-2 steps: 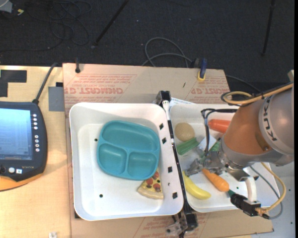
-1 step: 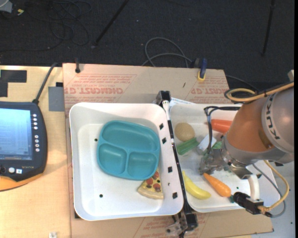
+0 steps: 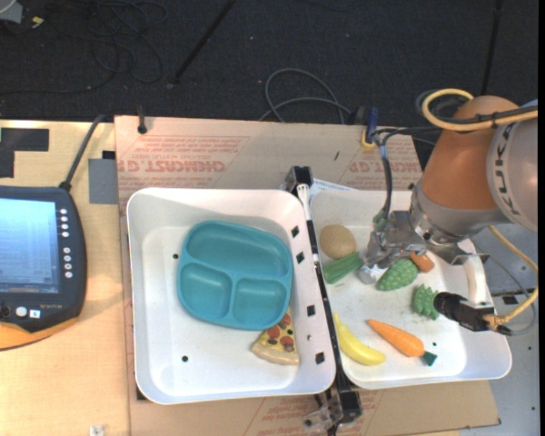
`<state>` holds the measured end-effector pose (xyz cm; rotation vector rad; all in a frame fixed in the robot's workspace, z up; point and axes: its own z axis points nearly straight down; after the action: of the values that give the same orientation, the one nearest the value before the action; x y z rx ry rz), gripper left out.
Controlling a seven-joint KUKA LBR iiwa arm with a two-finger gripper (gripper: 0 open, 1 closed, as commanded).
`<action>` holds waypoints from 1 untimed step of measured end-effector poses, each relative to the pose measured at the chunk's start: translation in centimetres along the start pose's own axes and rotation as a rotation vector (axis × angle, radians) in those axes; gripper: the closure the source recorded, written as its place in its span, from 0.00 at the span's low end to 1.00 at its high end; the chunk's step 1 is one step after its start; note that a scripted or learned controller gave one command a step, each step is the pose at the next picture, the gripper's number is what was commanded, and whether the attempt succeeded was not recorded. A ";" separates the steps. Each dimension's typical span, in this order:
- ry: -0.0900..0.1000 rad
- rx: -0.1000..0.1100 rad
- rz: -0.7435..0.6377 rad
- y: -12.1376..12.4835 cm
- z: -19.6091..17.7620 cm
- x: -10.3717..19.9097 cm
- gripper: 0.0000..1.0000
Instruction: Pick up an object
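Toy food lies scattered in the right bin [image 3: 490,361], a shallow white plastic tray, and I see the gripper [image 3: 379,260] lowered into its upper middle, metal parts low over the floor; whether its grip is wide, narrow or closed on something I cannot tell from here. Just left of the gripper sit a rounded, matte tan potato [image 3: 338,240] near the bin's left wall and a smooth green cylinder [image 3: 341,268] like a cucumber piece below it. Right beside the gripper lies a bumpy light-green leafy piece [image 3: 398,273], with a small orange bit [image 3: 422,262] at its right. A darker knobbly green piece [image 3: 424,302] rests toward the right side. Along the bottom edge I see a glossy curved yellow banana [image 3: 358,346] and a tapered orange carrot [image 3: 398,336] with a green stub. In the left bin [image 3: 154,352] a teal divided plate [image 3: 235,273] with three compartments sits centred, and a pizza slice [image 3: 277,344] lies at the bottom right corner.
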<state>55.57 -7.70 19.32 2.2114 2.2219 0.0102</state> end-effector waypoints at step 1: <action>0.001 0.013 0.004 -0.4 0.6 -0.1 0.00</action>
<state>55.19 -7.82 18.71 2.2228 2.2237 -0.0032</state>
